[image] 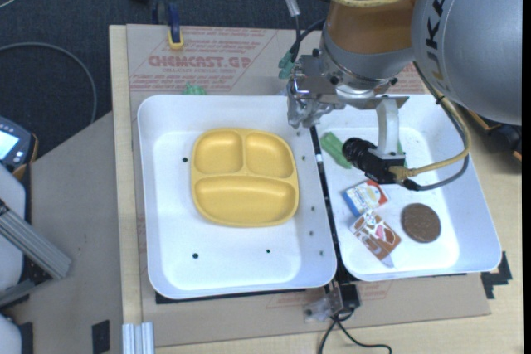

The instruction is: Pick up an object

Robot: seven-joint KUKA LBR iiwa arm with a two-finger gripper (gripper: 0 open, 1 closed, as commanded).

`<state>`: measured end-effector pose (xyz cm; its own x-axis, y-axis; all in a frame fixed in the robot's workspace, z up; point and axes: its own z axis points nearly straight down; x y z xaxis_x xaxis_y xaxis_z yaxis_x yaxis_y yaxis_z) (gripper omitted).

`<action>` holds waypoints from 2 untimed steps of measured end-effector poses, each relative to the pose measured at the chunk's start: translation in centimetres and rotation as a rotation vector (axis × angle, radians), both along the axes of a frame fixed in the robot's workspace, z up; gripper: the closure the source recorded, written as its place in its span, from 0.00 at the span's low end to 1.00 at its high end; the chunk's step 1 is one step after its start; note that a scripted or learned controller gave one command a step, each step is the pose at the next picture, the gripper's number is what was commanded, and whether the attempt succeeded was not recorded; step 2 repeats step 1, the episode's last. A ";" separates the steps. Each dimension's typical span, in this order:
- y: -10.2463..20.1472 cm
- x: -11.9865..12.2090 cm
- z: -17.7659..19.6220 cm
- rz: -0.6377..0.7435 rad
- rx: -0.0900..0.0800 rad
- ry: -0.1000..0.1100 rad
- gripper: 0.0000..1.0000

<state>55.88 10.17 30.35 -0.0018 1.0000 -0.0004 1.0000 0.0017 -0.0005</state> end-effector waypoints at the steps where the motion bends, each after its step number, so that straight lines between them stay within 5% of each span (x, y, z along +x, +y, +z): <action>1: 2.8 -3.7 7.5 0.000 0.000 -0.001 1.00; 2: 2.8 -3.7 7.5 0.000 0.000 -0.001 1.00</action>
